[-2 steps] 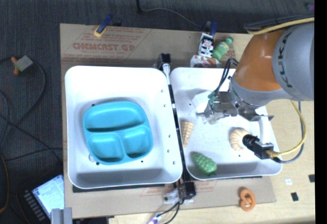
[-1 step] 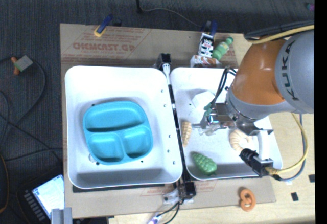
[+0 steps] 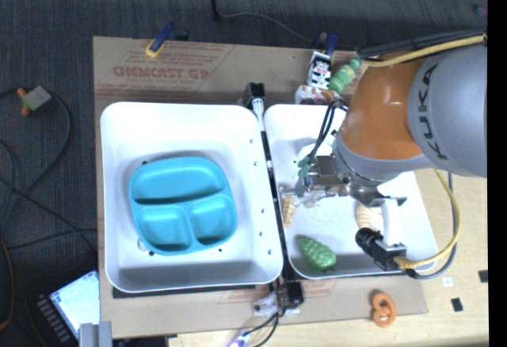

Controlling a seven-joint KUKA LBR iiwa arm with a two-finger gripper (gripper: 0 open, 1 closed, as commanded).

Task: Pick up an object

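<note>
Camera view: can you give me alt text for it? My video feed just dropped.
The grey and orange arm reaches low into the right white bin, its hand above small objects including a green bumpy toy. The left white bin holds a blue divided tray.

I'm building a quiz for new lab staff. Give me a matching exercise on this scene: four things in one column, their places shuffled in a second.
Things:
1. blue divided tray
2. green bumpy object
3. orange ring
4. blue clip

Places:
A. on the bench in front of the right bin
B. in the left bin
C. at the board's far left edge
D. in the right bin, near its front wall

Pairs: 1-B, 2-D, 3-A, 4-C
</note>
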